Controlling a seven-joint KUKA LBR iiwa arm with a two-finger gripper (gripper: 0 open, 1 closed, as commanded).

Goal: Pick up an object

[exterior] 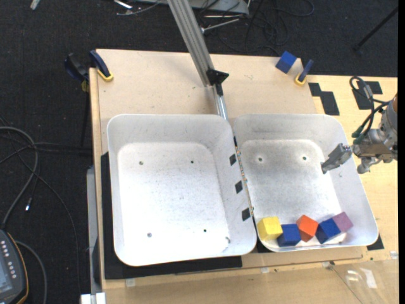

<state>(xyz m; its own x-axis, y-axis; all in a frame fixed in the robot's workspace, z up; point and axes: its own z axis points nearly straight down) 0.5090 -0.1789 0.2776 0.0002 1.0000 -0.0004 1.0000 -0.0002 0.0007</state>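
Observation:
Several small cubes lie in a row along the front edge of the right bin (278,138): a yellow cube (269,227), a blue cube (290,234), an orange cube (307,227), a second blue cube (328,230) and a purple cube (342,221). My gripper (345,167) hangs over the right rim of that bin, well behind the cubes. It is open, with nothing between its fingers (333,159).
The left bin (120,170) stands beside the right one. A loose blue cube (286,61) sits on the bench at the back right, next to a yellow-tipped clamp (302,72). Another clamp (100,66) is at the back left. A slanted metal pole (193,37) ends between the bins.

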